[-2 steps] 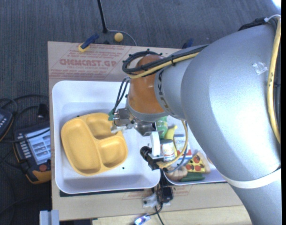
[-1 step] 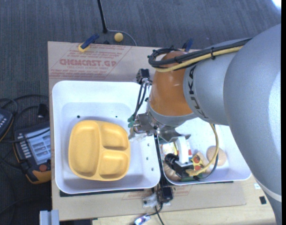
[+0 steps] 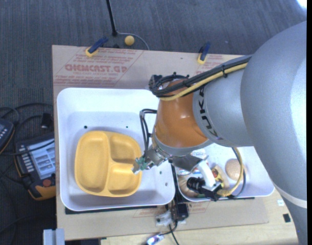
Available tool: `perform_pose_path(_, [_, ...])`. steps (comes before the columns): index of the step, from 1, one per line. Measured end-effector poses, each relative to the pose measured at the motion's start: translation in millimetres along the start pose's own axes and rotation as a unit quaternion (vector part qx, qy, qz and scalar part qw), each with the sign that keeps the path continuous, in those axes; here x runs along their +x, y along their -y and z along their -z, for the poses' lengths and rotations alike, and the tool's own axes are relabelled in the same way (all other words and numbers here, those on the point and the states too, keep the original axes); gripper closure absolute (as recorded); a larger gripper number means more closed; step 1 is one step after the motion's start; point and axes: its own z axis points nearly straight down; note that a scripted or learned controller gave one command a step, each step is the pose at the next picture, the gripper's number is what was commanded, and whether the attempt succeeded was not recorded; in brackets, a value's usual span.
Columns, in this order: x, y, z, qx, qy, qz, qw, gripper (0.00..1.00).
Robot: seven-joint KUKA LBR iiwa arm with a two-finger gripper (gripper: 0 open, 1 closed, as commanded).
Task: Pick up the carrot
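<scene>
Off the counter's left edge, a handheld control unit (image 3: 37, 163) with an orange underside is lying on the dark floor among cables. The counter (image 3: 94, 70) is showing red print along its far edge, where two blue-and-yellow clamps (image 3: 97, 46) are biting onto it. The left bin (image 3: 64, 137) is sitting on the counter's left half and is carrying a yellow divided tray (image 3: 102, 162), which is resting toward the counter's near edge.

The claw (image 3: 140, 165) is hanging at the tray's right rim, over the edge of the nearer right compartment. Whether it is open or closed cannot be told, and nothing is visibly sitting in it. The grey arm (image 3: 278, 101) with its orange band (image 3: 178, 124) is reaching across from the counter's right side and covering most of the right bin (image 3: 263, 190).

The only sign of the carrot (image 3: 216, 174) is a small orange bit. It is peeking out beside a white piece (image 3: 208, 171) under the arm, in the right bin, close to the counter's near edge. Too little is showing to tell its shape, its long axis or which way it is pointing. Just to its right, a round tan thing (image 3: 232, 168) is lying in the same bin.
</scene>
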Motion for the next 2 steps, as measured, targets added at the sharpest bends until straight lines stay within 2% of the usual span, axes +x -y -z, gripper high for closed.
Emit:
perform_pose_path(1, [35.9, -22.2, 20.9, -0.002, 0.001, -0.099, 0.9951, 1.0])
perform_pose_path(2, [55.9, -46.8, 64.5, -0.002, 0.001, -0.33, 0.9441, 1.0])
